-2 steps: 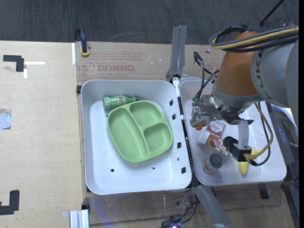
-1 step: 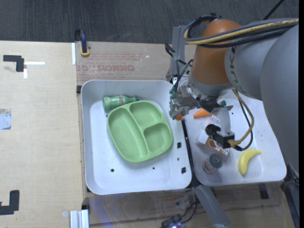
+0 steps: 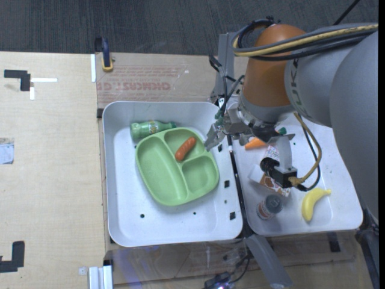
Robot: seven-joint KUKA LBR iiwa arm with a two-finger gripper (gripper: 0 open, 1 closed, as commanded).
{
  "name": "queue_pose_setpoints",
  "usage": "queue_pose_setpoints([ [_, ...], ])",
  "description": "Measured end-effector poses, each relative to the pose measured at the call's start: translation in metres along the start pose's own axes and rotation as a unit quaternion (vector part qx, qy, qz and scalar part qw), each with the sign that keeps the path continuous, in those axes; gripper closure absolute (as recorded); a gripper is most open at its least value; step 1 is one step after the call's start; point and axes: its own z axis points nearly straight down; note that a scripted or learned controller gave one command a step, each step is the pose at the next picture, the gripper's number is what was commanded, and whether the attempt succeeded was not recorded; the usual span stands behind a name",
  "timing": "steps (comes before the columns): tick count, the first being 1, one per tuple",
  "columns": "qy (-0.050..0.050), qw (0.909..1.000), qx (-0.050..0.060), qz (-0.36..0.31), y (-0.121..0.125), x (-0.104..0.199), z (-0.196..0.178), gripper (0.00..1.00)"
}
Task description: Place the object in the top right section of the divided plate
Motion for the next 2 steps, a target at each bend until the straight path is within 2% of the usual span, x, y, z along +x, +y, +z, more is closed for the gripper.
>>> queue_pose_setpoints([
  [1, 0.000, 0.9993, 0.000, -0.039, -0.064, 0.004, 0.000, 0.00],
  [2, 0.000, 1.0000, 0.000, -0.001, 0.034, 0.035, 0.000, 0.00],
])
